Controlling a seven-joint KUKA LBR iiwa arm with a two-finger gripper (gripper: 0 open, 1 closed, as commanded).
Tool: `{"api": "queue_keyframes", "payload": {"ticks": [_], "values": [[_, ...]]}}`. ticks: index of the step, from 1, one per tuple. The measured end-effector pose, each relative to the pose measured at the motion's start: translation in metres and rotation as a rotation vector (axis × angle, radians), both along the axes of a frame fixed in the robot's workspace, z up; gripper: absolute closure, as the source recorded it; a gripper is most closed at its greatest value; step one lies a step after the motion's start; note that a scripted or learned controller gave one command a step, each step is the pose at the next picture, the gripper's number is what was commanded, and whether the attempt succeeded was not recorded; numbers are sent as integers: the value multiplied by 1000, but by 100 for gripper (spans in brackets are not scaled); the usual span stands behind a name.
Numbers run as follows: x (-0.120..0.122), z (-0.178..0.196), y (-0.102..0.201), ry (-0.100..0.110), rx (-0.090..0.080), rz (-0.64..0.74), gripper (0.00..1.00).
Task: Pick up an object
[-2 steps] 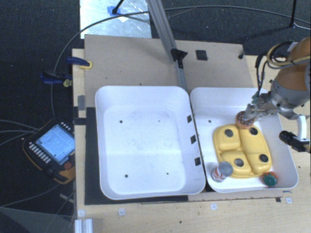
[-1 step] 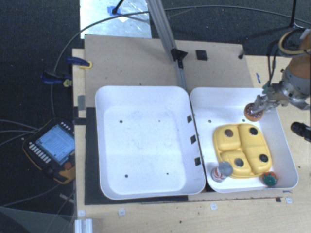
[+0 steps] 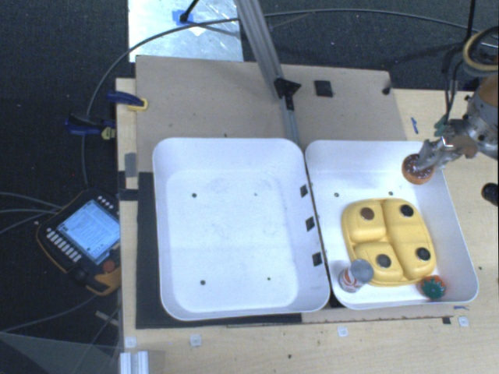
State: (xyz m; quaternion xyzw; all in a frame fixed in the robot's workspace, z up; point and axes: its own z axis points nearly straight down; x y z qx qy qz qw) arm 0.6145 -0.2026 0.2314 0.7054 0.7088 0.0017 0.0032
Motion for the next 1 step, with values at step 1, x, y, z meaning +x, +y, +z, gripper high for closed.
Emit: {"api": "queue_keyframes", "payload": {"ticks": [1], "values": [[2,38,0,0,0,2,100]]}}
